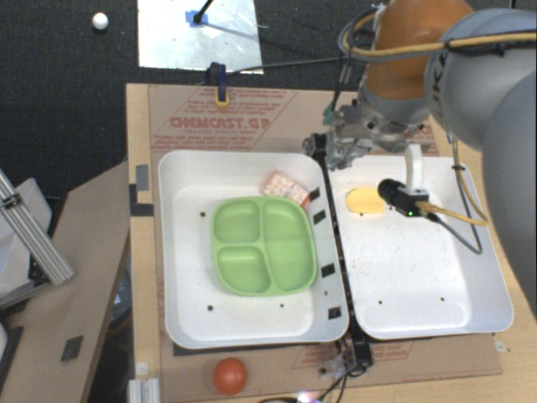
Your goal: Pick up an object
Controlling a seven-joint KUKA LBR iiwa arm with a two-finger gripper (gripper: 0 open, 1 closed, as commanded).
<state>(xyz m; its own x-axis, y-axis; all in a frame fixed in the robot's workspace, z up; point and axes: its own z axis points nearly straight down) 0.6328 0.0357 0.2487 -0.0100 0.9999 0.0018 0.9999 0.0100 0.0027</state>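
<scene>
Camera view: my gripper (340,148) hung over far left corner of right bin (419,284), by wall between bins. Could not tell if it was open or shut. Saw nothing in it. Yellow thing (364,201) lay close, just toward near edge from gripper: flat, round, smooth, no long side. Green plate (262,246) sat mid left bin (189,225): shiny plastic, with dips.

Fixed camera slants down over left bin (189,250) and right bin (419,275)

Green divided plate (262,246) lying flat, pink packet (285,187) just beside, yellow disc (364,201) apart
</scene>
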